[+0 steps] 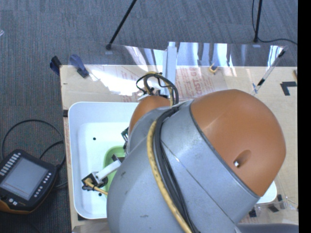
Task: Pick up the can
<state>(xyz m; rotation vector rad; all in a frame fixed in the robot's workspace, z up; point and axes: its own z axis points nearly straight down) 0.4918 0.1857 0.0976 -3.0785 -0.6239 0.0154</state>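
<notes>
Watching the feed, I see the arm [194,178] rearing up close under the camera, its lower grey end down over the left bin [77,130] and its body swelling rightward into the big orange band [238,130], which looks like a dome from here. A loop of black cable [155,84] stands up behind the wrist, above the bin's far wall. The arm's own bulk covers the gripper, so I cannot tell whether it is open or closed, or whether anything is in it. As for the can, I cannot place it: the one candidate is a bright green shape [112,160] on the bin floor, tucked against the arm's left side and mostly covered by it, too hidden for me to name. Around that, from the left: a teach pendant [24,178] lies on the grey carpet with its cord curling above it; a blue-handled tool [77,65] sits at the bench's [97,81] far left corner; a clear panel [218,55] stands along the bench's back edge; and a sliver of the right bin [269,194] peeks out beneath the orange band.
</notes>
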